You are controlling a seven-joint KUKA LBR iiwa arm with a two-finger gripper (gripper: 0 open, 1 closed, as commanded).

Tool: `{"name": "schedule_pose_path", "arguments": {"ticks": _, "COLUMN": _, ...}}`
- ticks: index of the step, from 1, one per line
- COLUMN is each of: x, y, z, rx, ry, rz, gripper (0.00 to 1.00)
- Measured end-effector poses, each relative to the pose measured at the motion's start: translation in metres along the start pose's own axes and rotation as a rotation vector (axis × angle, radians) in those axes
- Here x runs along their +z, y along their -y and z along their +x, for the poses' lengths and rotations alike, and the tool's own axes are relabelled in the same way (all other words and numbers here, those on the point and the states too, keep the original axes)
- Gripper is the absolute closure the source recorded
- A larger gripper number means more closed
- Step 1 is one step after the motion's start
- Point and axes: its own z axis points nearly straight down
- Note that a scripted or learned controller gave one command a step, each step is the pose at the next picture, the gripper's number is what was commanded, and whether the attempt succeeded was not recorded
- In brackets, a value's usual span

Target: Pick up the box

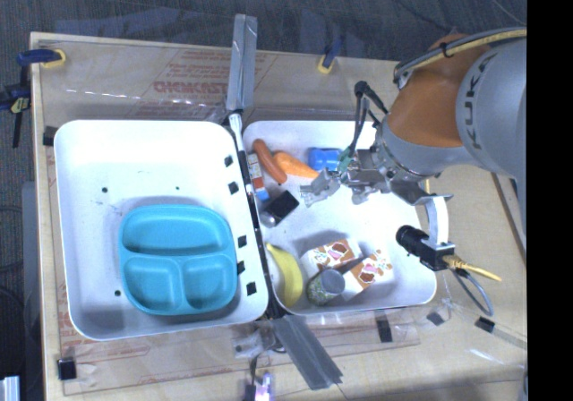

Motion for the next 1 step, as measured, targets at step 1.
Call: {"name": "schedule_pose_path", "arguments": {"ticks": 1, "x": -0.0028, "y": -0.1017, "z": -0.0491, "rx": 0.065, "ry": 0.001, "rz": -0.002, "gripper": 0.00}}
